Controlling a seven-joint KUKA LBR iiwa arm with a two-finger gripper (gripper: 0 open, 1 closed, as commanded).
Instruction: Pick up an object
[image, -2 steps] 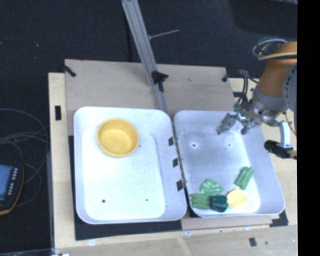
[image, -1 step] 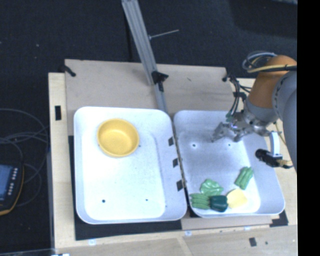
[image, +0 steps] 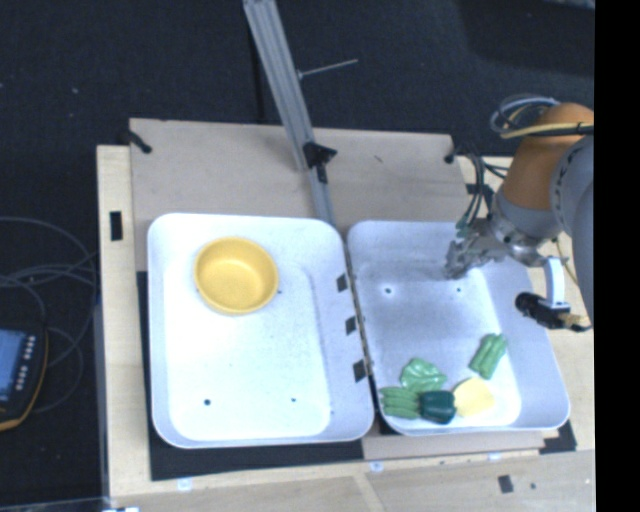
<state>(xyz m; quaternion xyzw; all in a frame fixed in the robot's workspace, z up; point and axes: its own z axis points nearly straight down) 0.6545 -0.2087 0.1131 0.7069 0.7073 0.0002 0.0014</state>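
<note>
We see the tool (image: 458, 262) low over the right bin's (image: 420, 300) bare far end, its state beyond our telling, well apart from the green pieces (image: 422, 376), dark teal block (image: 437, 405) and yellow piece (image: 475, 397) clustered at the near edge, while a yellow bowl (image: 236, 275) sits in the left bin (image: 250, 390).

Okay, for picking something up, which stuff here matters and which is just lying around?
Job things:
gripper, over the right bin
green pieces
dark teal piece
yellow piece
yellow bowl, in the left bin

Lying about:
handheld screen unit
metal pole
</note>
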